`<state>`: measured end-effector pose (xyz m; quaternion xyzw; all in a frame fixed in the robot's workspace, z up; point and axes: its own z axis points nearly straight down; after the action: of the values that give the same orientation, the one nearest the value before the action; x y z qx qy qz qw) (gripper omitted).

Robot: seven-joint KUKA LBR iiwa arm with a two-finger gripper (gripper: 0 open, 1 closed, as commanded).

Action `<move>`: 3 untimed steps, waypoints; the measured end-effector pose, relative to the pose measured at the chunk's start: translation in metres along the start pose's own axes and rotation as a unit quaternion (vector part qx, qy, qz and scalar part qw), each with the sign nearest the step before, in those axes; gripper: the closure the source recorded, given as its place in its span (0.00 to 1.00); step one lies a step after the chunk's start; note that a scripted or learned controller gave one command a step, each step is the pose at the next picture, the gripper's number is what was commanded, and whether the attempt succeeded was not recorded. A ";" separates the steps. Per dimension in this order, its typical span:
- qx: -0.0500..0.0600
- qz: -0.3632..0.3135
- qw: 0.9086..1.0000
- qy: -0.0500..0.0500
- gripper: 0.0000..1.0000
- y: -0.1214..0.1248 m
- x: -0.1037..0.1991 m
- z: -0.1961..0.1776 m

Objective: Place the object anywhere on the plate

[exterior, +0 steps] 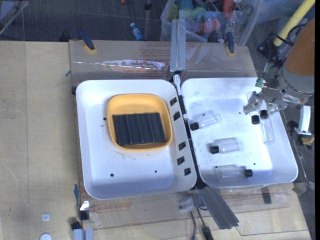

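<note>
A yellow plate (113, 109) lies in the left bin (95, 174). A dark ridged rectangular block (139, 128) rests flat on it. Several clear vials with black caps lie in the right bin (220, 91): one (206, 119) near the divider, one (227, 145) in the middle, one (231, 171) by the front wall and one (268, 131) at the right side. My gripper (256, 110) hangs over the right bin's far right part, just above and left of the right-side vial's black cap (263, 115). I see nothing lifted off the bin floor.
The grey arm with its orange band (302, 59) comes in from the upper right. A raised divider with black clips (180, 129) separates the bins. A clear box of colourful items (215, 9) stands behind the bench. Small loose parts (80, 224) lie at the front left.
</note>
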<state>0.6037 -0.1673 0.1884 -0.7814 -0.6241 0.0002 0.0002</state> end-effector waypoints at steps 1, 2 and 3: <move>0.001 -0.109 0.994 0.001 1.00 -0.013 0.039 -0.009; 0.001 -0.203 0.979 0.001 1.00 -0.015 0.079 -0.015; -0.002 -0.279 0.960 0.000 1.00 0.007 0.114 -0.042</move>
<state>0.6355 -0.0581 0.2303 -0.5762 -0.8173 -0.0010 -0.0015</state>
